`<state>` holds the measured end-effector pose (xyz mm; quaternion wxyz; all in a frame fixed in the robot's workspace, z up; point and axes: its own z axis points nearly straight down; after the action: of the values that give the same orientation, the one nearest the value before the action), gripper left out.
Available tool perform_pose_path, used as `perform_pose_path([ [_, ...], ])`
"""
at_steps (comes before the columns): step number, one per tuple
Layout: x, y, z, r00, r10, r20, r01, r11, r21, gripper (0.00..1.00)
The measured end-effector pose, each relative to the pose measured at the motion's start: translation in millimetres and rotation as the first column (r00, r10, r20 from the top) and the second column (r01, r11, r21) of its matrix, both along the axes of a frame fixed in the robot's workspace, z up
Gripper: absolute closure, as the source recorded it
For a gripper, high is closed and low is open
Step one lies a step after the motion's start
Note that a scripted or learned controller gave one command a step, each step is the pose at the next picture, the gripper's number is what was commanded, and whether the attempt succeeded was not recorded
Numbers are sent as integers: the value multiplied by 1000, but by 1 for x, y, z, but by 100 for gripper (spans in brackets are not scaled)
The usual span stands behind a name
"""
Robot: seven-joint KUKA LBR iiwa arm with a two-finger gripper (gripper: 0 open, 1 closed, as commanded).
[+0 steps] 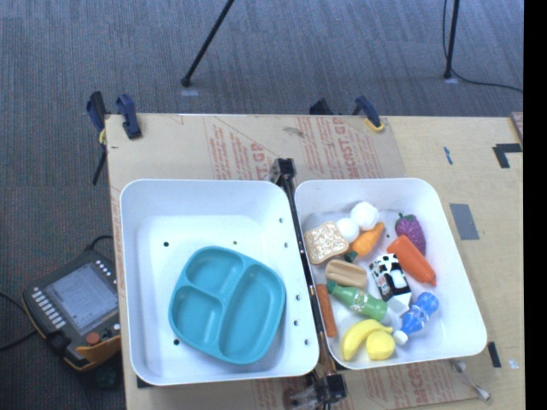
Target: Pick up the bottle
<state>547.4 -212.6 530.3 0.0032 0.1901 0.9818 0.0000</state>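
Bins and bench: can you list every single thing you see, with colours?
bins: 2, white, side by side on bench
divided plate: 1, teal, left bin
green bottle: 1, right bin, lying down
blue bottle: 1, right bin, near front
banana: 1, yellow, right bin front
carrots: 2, orange, right bin
toast: 1, speckled tan, right bin
purple fruit: 1, right bin back
clamps: several, blue, bench back edge
handheld controller: 1, grey and orange, floor left
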Motion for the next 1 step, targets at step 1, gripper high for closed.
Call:
perform_pose_path([
  [1,3,2,8,925,379,0,-379,925,-2,100],
])
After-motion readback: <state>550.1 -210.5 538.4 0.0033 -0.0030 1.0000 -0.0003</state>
